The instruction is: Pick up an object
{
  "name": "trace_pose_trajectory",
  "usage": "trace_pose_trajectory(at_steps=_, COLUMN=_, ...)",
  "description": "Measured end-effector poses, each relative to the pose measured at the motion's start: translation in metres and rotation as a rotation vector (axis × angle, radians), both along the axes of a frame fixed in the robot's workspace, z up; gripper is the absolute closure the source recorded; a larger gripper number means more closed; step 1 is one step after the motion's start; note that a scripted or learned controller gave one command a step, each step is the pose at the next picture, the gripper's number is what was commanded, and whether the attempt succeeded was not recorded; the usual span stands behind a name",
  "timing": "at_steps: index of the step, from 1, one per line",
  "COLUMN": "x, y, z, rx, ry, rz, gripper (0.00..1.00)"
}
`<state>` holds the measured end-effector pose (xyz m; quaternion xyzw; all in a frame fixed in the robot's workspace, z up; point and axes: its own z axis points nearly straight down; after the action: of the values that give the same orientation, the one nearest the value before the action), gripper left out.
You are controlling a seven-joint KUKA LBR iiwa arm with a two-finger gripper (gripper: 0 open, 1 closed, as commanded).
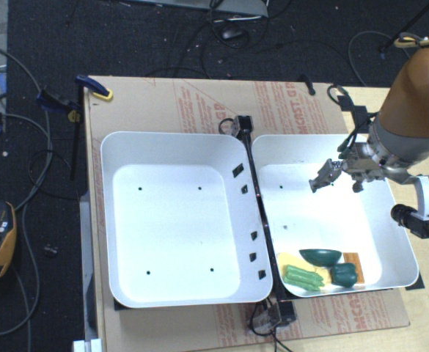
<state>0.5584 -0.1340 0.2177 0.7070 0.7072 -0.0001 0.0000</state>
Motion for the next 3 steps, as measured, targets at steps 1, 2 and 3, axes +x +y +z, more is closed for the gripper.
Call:
trace_pose_trajectory(at_steps=1, x=-0.005, y=-0.003, z=-0.062, rx=0.001, ry=0.005, rz=-0.001, gripper=0.0)
trace_pose_trajectory(at_steps=2, x=0.0, y=-0.006, z=-0.121, rx=0.001, ry=0.005, rz=0.0, gripper=0.0)
trace_pose_trajectory(at_steps=3, x=0.0, y=-0.006, z=-0.13, rx=0.0, ry=0.001, rz=0.0, gripper=0.0)
